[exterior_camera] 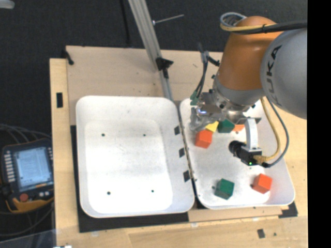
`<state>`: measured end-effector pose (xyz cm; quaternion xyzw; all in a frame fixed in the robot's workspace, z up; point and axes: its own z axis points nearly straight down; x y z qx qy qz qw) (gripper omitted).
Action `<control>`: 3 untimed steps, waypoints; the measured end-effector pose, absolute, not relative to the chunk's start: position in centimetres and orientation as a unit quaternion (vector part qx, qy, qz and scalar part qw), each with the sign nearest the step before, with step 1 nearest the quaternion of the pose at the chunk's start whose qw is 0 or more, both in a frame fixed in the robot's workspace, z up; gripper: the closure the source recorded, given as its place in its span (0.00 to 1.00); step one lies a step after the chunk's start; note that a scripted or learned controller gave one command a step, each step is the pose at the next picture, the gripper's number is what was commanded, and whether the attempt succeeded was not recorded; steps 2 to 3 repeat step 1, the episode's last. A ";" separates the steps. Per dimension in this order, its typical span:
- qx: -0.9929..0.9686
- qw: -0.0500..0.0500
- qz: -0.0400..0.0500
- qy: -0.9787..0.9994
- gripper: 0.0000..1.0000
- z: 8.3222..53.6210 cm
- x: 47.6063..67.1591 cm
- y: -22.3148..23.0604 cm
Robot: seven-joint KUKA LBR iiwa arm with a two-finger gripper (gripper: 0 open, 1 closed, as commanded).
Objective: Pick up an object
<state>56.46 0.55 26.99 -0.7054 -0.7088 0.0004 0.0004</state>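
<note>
A: Reaching down into the right bin (283,191) is what is being done by the arm (248,56). The gripper (202,113) is being held low at the bin's far left corner, just above the orange block (204,138).

B: Is anything being gripped?

A: That cannot be told. The tip is partly being hidden by the wrist, and no block is being seen between any fingers.

B: Where is the orange block being kept?

A: It is lying in the right bin, near the wall between the two bins. A yellow block (211,125) is touching it at the back, and a green block (225,126) is sitting just beside that one.

B: How is this step being done well?

A: The gripper is best being lined up right over one block, so the other blocks are not being bumped. The three are being crowded together, so a slow, straight drop is being called for. A squeeze across two flat sides is likely safest.

B: Which way is the orange block pointing?

A: It is looking like a cube, so no long side is being seen. It is turned a little, with one corner pointing toward the left bin (93,138).

B: Are easier ones being left?

A: Yes. A second green block (224,188) and a second orange block (262,183) are sitting apart near the front.
</note>
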 end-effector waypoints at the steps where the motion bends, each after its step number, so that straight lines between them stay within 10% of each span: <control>1: -0.705 0.001 0.001 -0.709 1.00 24.5 54.2 5.3; 3: -0.705 0.001 0.001 -0.709 1.00 24.5 54.2 5.3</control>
